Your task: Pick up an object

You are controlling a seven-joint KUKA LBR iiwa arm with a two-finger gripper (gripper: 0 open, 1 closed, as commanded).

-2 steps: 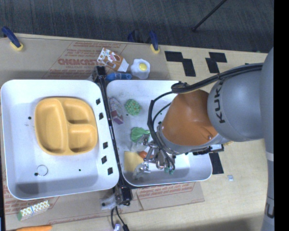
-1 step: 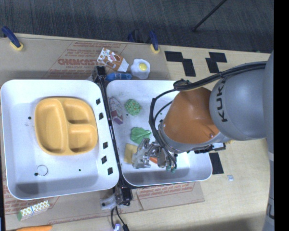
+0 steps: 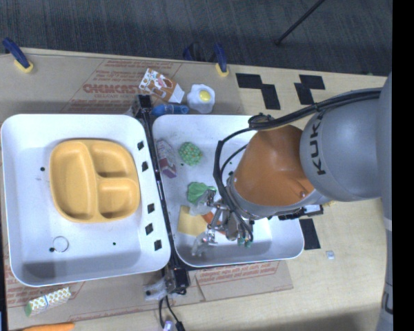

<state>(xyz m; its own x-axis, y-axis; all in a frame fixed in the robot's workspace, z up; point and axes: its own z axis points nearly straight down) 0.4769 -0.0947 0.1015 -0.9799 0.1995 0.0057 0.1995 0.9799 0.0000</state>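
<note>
camera view: gripper (image 3: 219, 227) low in right bin (image 3: 290, 243); arm (image 3: 310, 164) hides bin's middle

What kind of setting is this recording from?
Most likely a robotics lab grasping bench: an industrial arm's gripper working in the right bin, a yellow compartment tray in the left bin, clamped cardboard sheet underneath.

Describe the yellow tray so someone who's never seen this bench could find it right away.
Find the two white bins side by side and take the left bin. The yellow tray lies in its upper middle: a rounded plate split into three compartments. It is far the largest thing in either bin; the small green and yellow pieces all lie in the other bin by the arm.
</note>
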